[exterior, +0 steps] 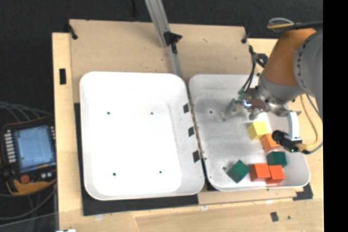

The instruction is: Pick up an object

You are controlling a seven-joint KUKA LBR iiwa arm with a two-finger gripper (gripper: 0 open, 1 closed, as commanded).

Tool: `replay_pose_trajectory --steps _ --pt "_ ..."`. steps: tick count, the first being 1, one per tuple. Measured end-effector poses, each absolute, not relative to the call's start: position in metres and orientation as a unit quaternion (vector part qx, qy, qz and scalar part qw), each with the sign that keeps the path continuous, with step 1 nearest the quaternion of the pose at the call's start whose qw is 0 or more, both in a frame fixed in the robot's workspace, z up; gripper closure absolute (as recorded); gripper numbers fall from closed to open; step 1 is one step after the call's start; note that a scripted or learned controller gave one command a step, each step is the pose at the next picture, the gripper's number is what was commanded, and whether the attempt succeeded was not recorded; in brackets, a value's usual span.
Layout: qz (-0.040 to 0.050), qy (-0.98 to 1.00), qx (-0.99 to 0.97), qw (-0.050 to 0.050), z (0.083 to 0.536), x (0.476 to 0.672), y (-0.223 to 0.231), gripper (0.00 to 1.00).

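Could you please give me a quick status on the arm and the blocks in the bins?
End effector low over the right bin, nothing visibly held. Yellow block just beside it; orange blocks and green blocks clustered near the bin's front corner. Nothing blocking.

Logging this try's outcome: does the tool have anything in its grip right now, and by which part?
Nothing is held. The tool hangs over a bare patch of the right bin, apart from the yellow block.

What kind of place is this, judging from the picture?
Probably a robotics lab or test bench: a robot arm reaches over two white bins, coloured blocks lie in the right one, and a handheld control screen sits at the left.
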State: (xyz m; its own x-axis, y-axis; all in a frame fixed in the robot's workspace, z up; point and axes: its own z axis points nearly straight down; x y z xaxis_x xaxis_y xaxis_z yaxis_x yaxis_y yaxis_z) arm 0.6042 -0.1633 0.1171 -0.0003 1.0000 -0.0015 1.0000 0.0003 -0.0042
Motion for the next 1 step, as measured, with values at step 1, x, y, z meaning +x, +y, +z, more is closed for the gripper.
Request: replay_pose_trajectory --steps 1 --pt "0.0010 -0.707 -0.708 -0.001 0.0970 0.6047 -0.1649 0.00"
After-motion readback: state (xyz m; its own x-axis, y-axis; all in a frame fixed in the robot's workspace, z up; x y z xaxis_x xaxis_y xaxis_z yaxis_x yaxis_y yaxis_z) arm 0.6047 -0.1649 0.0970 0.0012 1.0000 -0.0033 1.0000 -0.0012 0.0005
